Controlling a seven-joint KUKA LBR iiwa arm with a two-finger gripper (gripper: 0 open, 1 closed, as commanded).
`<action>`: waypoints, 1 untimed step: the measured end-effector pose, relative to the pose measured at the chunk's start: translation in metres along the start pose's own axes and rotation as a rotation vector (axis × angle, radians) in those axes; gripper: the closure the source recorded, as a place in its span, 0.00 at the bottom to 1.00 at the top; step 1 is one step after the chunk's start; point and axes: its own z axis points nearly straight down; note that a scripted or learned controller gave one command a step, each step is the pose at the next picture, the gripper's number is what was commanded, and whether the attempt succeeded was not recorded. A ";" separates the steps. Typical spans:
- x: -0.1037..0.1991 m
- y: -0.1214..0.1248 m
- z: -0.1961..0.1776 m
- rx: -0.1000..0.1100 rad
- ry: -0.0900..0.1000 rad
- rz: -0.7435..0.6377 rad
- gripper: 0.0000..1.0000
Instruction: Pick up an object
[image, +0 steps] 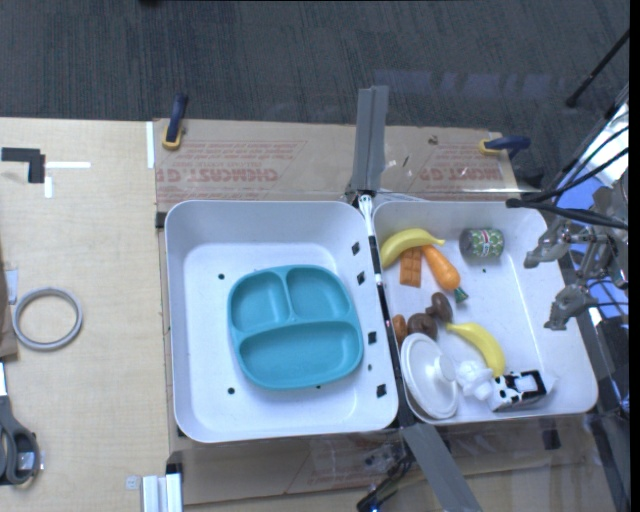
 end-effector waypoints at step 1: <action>-0.076 -0.002 0.090 0.000 0.000 0.049 0.00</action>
